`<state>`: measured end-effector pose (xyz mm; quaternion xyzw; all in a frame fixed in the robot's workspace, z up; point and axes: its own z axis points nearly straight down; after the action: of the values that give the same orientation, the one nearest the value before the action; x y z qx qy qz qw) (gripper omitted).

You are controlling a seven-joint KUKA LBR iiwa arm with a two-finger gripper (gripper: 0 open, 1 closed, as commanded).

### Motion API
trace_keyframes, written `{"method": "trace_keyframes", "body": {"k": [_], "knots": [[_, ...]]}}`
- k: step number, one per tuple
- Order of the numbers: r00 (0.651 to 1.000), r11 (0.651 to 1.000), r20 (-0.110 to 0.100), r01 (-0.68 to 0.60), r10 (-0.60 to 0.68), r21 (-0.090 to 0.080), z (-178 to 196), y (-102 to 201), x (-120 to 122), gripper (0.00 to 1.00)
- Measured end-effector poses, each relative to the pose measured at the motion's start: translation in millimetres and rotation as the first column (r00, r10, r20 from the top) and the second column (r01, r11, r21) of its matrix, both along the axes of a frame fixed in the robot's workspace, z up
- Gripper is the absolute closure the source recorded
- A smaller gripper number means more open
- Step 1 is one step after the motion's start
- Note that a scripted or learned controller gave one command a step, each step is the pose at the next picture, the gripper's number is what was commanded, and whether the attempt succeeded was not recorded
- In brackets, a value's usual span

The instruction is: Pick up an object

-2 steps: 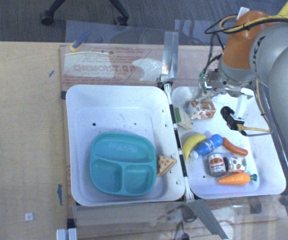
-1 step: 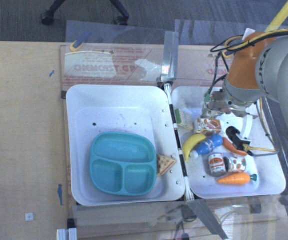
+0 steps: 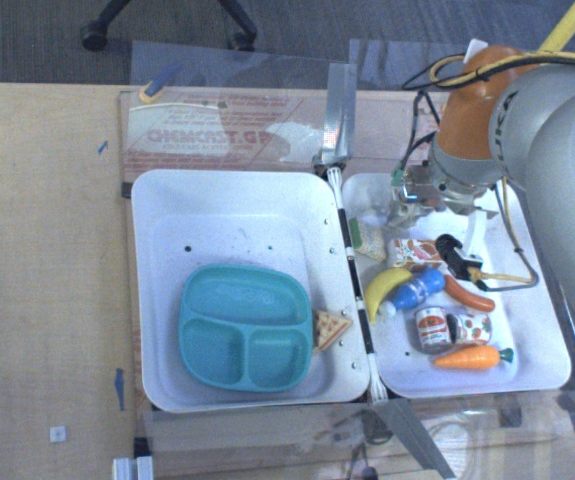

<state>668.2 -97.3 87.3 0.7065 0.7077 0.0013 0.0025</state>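
Overhead, I saw the arm's tool (image 3: 407, 196) poised at the far end of the right bin (image 3: 547, 363), beyond the banana (image 3: 385, 288); I could not tell its grip. Nearer than the banana lay a can (image 3: 432, 328) and carrot (image 3: 467, 358).

Lighting: even, bright overhead; you get soft, faint shadows inside both white bins (image 3: 157, 218). Glare: mild sheen on clear plastic sheet (image 3: 267, 88). Focus: slightly soft throughout; small items blur.
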Motion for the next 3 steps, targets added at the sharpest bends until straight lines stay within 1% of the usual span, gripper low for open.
{"method": "trace_keyframes", "body": {"k": [1, 3], "knots": [[1.0, 1.0, -0.002, 0.0, 0.0, 0.0, -0.8, 0.3, -0.5, 0.0], [1.0, 1.0, -0.003, 0.001, -0.001, 0.0, -0.6, 5.3, -0.6, 0.0]]}}
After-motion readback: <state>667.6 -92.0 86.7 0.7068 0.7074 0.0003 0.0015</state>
